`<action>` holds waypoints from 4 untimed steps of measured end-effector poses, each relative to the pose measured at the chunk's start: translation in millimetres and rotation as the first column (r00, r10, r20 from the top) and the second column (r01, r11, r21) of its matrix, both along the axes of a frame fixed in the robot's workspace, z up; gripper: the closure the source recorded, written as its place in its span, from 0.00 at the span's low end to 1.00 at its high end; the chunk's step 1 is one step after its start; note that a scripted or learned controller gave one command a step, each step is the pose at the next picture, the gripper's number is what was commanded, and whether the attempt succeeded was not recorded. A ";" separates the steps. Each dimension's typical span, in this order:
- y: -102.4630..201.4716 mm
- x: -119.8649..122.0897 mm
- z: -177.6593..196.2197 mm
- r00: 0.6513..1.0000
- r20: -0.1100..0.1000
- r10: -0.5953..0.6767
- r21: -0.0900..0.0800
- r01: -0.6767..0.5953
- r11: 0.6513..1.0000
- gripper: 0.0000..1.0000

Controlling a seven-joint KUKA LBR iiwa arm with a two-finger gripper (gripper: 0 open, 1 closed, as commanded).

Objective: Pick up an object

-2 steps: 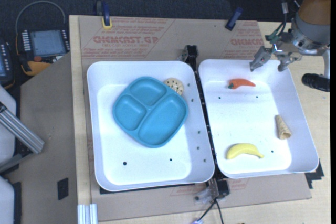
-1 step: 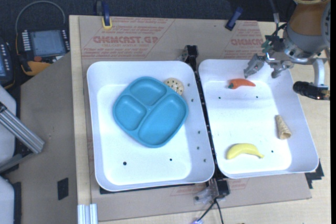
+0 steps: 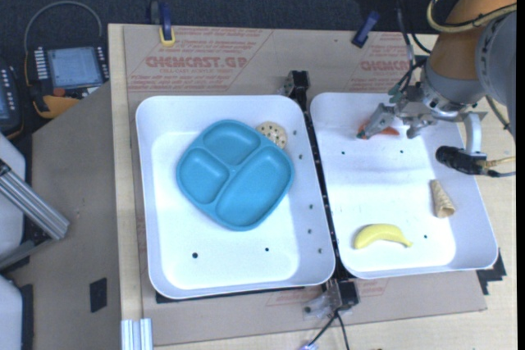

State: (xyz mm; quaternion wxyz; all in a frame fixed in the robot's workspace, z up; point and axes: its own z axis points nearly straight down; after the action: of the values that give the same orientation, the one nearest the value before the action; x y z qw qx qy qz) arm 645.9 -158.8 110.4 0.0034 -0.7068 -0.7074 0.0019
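From the camera above the bench, the arm (image 3: 472, 29) reaches in from the right and its gripper (image 3: 395, 123) hangs low over the far end of the right bin (image 3: 369, 176), with something small and orange-red (image 3: 387, 129) showing right at the fingertips. Whether that bit is an object lying in the bin or part of the tool is too small to tell, and I cannot tell how far the fingers are spread or whether they have hold of anything. The likely things to pick in this bin lie well apart from the gripper: a yellow banana (image 3: 381, 237) near the front edge and a tan cork-like piece (image 3: 443, 198) toward the right wall. In the left bin (image 3: 164, 242) sits a blue divided plate (image 3: 235, 174) with a cookie (image 3: 271, 132) just beside its far right corner. Judging by this, the pick is not yet shown as done: nothing is visibly lifted, and closing on an object and raising it clear are left
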 end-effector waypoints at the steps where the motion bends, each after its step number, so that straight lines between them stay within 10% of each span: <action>1: 0.7 -0.6 -27.5 1.000 0.002 0.001 -0.001 -0.001 1.000 0.00; 2: 0.7 1.0 -14.4 1.000 0.008 0.002 -0.002 -0.001 1.000 1.00; 4: -0.1 7.3 93.8 1.000 0.015 0.000 -0.005 0.000 1.000 1.00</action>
State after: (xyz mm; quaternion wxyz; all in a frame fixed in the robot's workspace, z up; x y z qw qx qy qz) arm 653.2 -158.9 204.2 -0.0037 -0.7067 -0.7075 -0.0019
